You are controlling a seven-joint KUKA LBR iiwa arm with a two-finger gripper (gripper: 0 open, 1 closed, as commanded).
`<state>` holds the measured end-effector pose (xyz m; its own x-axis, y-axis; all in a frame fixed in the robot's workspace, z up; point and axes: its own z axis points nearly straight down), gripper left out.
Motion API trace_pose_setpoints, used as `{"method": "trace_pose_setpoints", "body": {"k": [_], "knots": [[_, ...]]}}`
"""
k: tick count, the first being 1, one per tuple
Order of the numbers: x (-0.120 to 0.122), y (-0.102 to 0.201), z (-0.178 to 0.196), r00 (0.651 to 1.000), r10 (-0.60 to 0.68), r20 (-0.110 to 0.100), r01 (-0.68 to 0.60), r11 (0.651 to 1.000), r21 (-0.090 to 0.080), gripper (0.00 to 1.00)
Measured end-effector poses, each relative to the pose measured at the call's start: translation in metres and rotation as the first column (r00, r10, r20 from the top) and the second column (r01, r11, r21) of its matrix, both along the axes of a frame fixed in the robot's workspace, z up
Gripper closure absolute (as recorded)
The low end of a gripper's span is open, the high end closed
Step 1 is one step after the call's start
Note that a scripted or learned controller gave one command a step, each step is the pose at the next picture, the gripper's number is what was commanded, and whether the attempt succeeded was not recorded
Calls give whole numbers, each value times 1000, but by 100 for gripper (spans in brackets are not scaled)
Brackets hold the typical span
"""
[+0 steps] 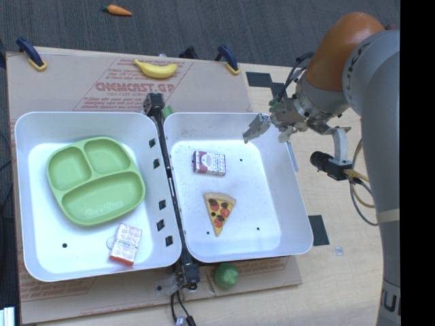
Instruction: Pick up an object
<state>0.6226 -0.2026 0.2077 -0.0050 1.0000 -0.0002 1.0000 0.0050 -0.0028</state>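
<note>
i see my gripper (257, 129) hanging over the top right corner of the right bin (285, 209), and i cannot tell how its jaws stand. below it in that bin lie a small carton (209, 163) and a pizza slice (219, 212), both well apart from the gripper

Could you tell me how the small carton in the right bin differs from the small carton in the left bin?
The carton in the right bin is dark red and white; the carton in the left bin is orange-red and white. The right one lies near its bin's upper middle, the left one near its bin's lower edge, below the green divided plate. Both are small boxes lying flat.
</note>
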Motion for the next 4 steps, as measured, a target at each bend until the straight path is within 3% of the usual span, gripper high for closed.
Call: {"method": "trace_pose_setpoints", "body": {"k": [1,2,3,4], "knots": [[-118,19,6,1000,2,-1,-2,1000,0,0],[-92,-8,-116,1000,1,1,-1,1000,0,0],[-38,-8,-115,1000,0,2,0,1000,1,0],[34,-8,-115,1000,0,2,0,1000,1,0]]}}
